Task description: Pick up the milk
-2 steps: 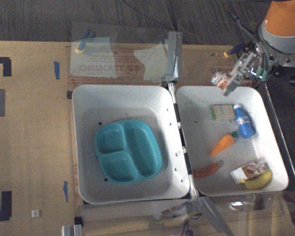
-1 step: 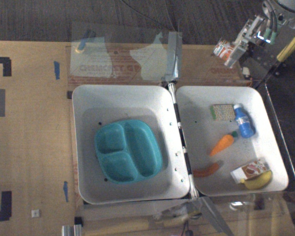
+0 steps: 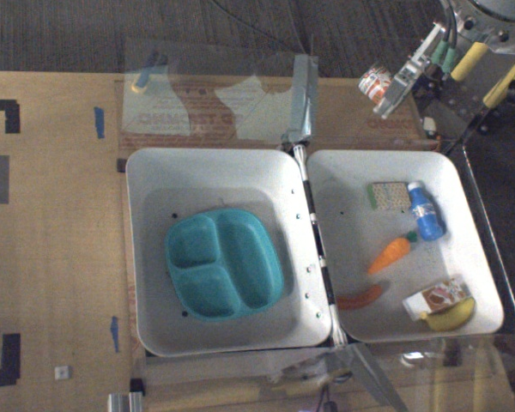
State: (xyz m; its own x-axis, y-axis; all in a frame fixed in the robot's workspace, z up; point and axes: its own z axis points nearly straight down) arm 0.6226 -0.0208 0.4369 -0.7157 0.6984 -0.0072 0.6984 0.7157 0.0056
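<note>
On your left, the left bin (image 3: pixel 146 178) holds a teal divided plate (image 3: pixel 224 263). In the right bin (image 3: pixel 339 178) you have a sponge (image 3: pixel 387 196), a blue bottle (image 3: pixel 425 212), a carrot (image 3: pixel 389 255), a red sausage (image 3: pixel 360 297), and the milk (image 3: pixel 435 298) carton in the near right corner, touching a banana (image 3: pixel 451 315). The gripper (image 3: pixel 384 89) hangs well apart, beyond the bin's far edge, with a small red-and-white can (image 3: pixel 374 81) at its fingers; you cannot tell how open it is.

No lettering can be read with certainty. The brown cardboard sheet (image 3: pixel 189 114) under clear plastic at twelve o'clock of the left bin (image 3: pixel 146 174) bears pale capital letters, too faint to make out. The milk carton (image 3: pixel 435 298) shows a printed panel, its words too small.
</note>
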